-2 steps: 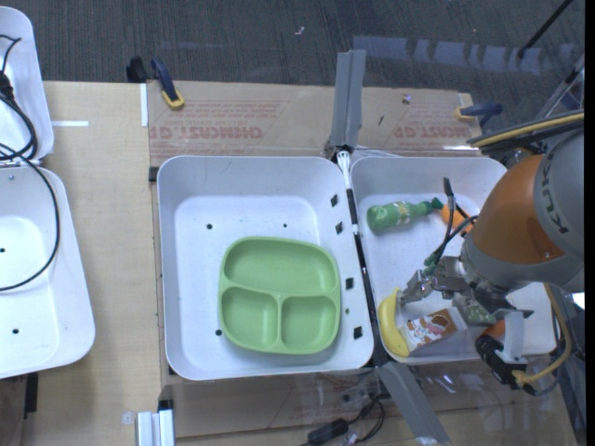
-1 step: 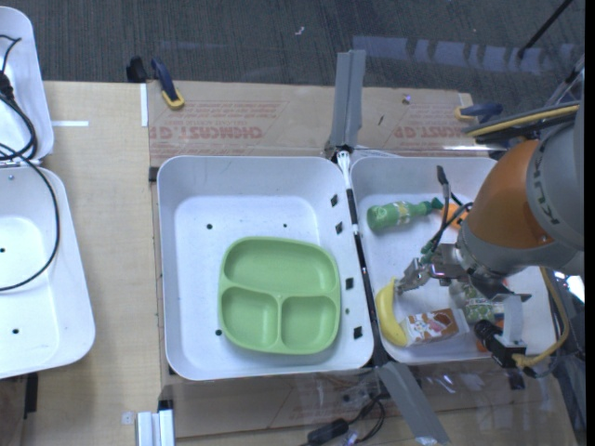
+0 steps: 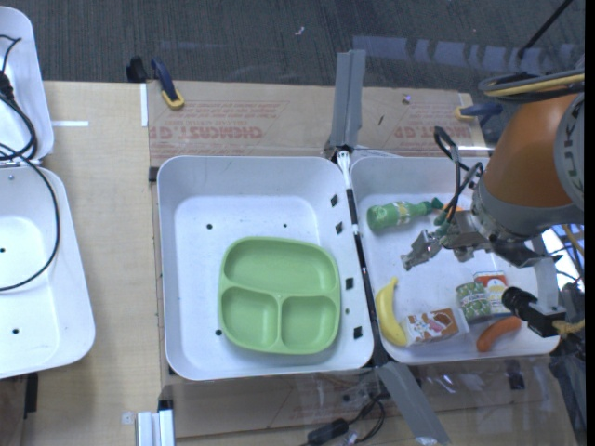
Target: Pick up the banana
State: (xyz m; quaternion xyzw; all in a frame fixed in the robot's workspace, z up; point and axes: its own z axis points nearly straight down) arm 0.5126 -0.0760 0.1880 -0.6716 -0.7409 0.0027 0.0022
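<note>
Camera view puts the banana (image 3: 388, 313) in the right bin (image 3: 372, 193), lying along the bin's left wall toward the near corner, curved and yellow, with its lower end just beside a small printed carton (image 3: 434, 326). Nothing grips it. Right of the carton sit a green-labelled pack (image 3: 477, 300) and an orange carrot-like piece (image 3: 497, 333), the latter partly covered by a black part of the arm's hardware. A green bottle (image 3: 398, 214) lies on its side at the far end of the same bin. The gripper (image 3: 418, 249) hangs over the middle of that bin, above and to the right of the banana and apart from it; its metal fingers blur together against the white floor, so whether they are spread or closed cannot be told, and nothing is seen between them. The arm's orange band (image 3: 530, 161) hides the bin's far right corner. In the left bin (image 3: 186, 184) rests a green divided plate (image 3: 280, 295).
</note>
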